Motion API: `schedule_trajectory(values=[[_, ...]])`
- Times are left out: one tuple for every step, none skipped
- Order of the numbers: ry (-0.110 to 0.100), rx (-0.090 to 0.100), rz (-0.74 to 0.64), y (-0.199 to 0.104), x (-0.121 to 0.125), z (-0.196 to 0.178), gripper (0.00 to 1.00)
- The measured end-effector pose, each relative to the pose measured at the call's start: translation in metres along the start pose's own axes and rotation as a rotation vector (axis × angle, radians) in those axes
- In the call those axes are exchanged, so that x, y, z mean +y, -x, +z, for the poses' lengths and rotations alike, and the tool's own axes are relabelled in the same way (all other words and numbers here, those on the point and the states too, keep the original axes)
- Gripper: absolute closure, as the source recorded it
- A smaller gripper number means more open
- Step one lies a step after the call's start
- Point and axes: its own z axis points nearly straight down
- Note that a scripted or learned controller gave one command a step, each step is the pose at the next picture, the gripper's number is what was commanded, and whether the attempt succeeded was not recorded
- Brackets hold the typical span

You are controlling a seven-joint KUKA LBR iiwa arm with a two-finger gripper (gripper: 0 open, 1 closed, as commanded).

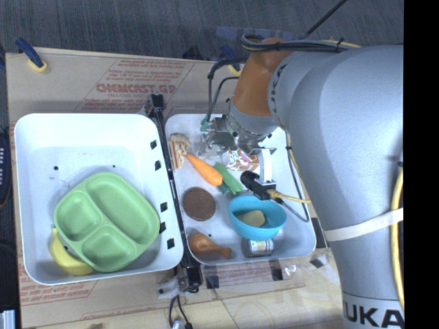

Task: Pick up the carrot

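The orange carrot (205,170), tapered with a green top, lies slantwise in the right bin (302,242) just below-left of the gripper (221,139), whose jaw state I cannot tell.

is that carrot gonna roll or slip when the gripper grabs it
Probably yes. The carrot looks smooth, round and tapered, so it may slide toward its thin end. It likely stays stiff. Lying flat in the right bin beside the brown disc, it could roll if nudged.
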Motion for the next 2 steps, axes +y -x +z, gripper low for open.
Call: schedule_trajectory(values=[[0.005, -0.001, 0.014, -0.023, -0.107, -0.077, 1.00], [0.001, 0.001, 0.383, -0.065, -0.089, -0.074, 1.00]])
